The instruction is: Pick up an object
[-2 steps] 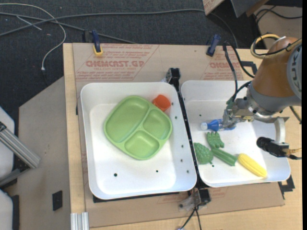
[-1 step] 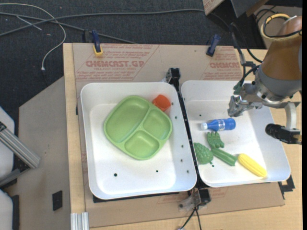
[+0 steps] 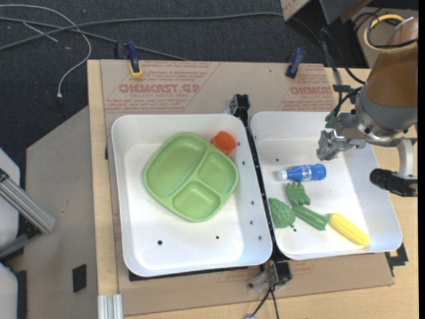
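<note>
Two bins [image 3: 126, 138]; gripper [image 3: 329, 146] hangs above blue bottle [image 3: 303, 173].

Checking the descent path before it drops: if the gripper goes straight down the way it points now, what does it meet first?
Probably the bare floor of the right bin just above the blue bottle; the gripper hangs slightly up-right of it, though depth is unclear.

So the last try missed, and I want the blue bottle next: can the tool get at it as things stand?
Probably yes. The blue bottle lies alone on the right bin's floor, apart from the green toys, and the tool hangs just above it.
</note>
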`<move>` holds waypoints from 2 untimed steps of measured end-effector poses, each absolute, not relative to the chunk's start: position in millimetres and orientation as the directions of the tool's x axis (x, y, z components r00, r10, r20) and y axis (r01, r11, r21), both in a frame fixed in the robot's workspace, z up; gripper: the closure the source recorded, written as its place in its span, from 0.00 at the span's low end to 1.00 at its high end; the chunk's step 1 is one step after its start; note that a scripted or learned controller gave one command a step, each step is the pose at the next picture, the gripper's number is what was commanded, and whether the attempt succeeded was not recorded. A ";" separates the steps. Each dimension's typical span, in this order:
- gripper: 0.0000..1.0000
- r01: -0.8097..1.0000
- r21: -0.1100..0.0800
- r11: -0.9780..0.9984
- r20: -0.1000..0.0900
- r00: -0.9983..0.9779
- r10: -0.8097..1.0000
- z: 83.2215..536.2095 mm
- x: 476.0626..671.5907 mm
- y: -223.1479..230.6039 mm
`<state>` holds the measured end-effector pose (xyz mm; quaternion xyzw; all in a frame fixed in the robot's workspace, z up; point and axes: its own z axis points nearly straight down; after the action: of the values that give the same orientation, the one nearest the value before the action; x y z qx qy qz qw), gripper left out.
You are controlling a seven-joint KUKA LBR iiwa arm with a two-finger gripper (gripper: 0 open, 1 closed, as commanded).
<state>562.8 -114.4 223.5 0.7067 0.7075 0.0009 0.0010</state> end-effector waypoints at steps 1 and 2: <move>1.00 1.000 -0.003 0.005 0.003 -0.005 1.000 218.0 555.9 -69.6; 1.00 1.000 0.002 0.007 0.003 -0.007 1.000 229.2 555.4 -15.4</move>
<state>555.4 -15.4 229.2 0.7047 0.7095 0.0016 -0.0005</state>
